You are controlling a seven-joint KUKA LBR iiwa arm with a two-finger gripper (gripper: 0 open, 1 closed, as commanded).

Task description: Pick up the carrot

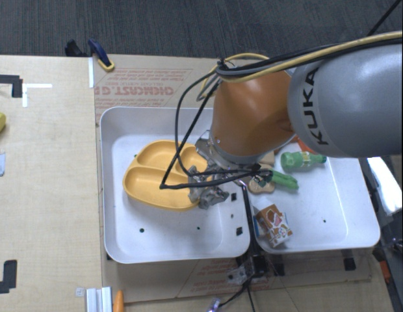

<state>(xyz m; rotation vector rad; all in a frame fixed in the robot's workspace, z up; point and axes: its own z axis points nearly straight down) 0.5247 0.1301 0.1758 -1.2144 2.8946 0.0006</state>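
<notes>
Camera view: fingers [211,197] low beside yellow divided plate [149,181] in left bin [123,239], grip state impossible to tell.

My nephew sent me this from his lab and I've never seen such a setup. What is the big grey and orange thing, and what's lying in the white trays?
It is a robot arm, seen from one camera fixed above the bench and looking down at a slant. The arm reaches in from the right; its tool hangs low over the left bin, by a yellow divided plate. Whether the tool holds anything cannot be told. In the right bin lie a green bottle, a green vegetable-like toy and a small printed packet. Black cables loop around the wrist.
</notes>
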